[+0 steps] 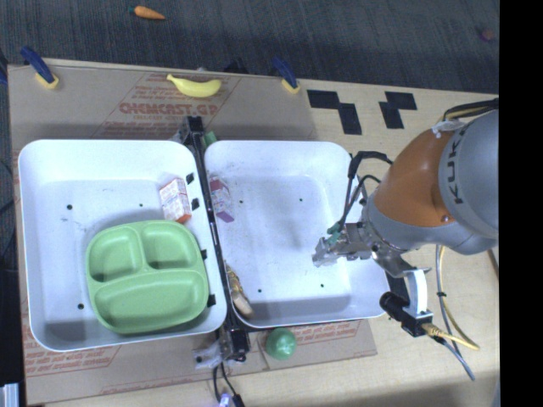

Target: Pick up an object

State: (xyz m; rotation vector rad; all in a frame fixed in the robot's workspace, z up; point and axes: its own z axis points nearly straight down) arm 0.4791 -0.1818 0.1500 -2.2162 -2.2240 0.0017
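Note:
My gripper point(327, 252) is low inside the right bin point(280, 153), near its right wall, over bare white floor. Nothing shows at its tip. A small pinkish-white packet point(217, 197) leans against the right bin's left wall. A tan, elongated item point(237, 296) lies in that bin's near-left corner. In the left bin point(51, 159) a green divided plate point(149, 275) fills the near half, and a small orange-and-white carton point(175, 199) stands just behind it. All of these objects are well to the left of the gripper.
The arm's orange band point(416, 185) and grey body cover the right bin's right rim. A yellow banana point(195, 84) lies on the cardboard behind the bins. A green ball point(281, 342) rests in front of the right bin. Blue clamps point(40, 66) hold the cardboard's far edge.

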